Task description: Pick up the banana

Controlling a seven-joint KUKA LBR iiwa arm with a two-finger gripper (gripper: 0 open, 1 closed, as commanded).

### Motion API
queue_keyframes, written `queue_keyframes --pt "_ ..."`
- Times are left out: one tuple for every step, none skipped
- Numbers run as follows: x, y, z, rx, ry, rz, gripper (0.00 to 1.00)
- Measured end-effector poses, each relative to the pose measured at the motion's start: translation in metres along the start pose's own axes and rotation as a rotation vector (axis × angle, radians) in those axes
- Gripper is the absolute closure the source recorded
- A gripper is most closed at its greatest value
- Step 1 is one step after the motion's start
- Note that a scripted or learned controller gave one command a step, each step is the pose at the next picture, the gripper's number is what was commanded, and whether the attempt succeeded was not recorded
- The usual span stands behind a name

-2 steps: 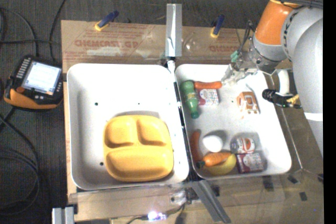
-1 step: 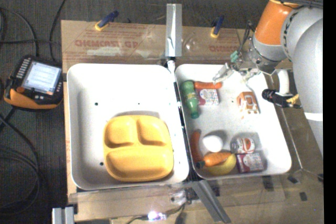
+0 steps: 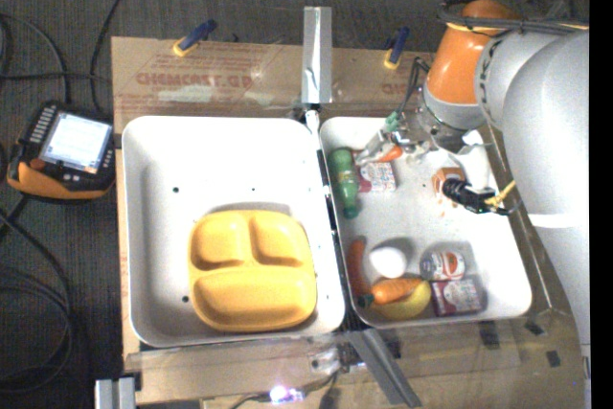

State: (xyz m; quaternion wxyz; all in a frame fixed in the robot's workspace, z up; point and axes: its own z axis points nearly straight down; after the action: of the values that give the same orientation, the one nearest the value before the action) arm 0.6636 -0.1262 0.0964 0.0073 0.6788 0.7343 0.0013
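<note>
At the back of the right bin (image 3: 498, 302), the gripper (image 3: 402, 137) hangs over a small carton (image 3: 379, 173); whether its fingers are released or clenched cannot be told, and nothing visible sits between them. The banana (image 3: 414, 304) lies at the bin's front edge, touching a carrot (image 3: 395, 289), well apart from the gripper. The same bin holds a green bottle (image 3: 343, 179), a white ball (image 3: 388, 261), a can (image 3: 443, 264) and a dark red packet (image 3: 454, 296). The left bin (image 3: 153, 158) holds a yellow tray (image 3: 253, 269). The arm (image 3: 536, 129) reaches in from the right, its orange band (image 3: 462, 60) above the wrist.
</note>
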Motion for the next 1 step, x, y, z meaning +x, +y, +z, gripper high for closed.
queue_keyframes --pt "0.0 0.0 0.0 0.0 0.0 0.0 0.0"
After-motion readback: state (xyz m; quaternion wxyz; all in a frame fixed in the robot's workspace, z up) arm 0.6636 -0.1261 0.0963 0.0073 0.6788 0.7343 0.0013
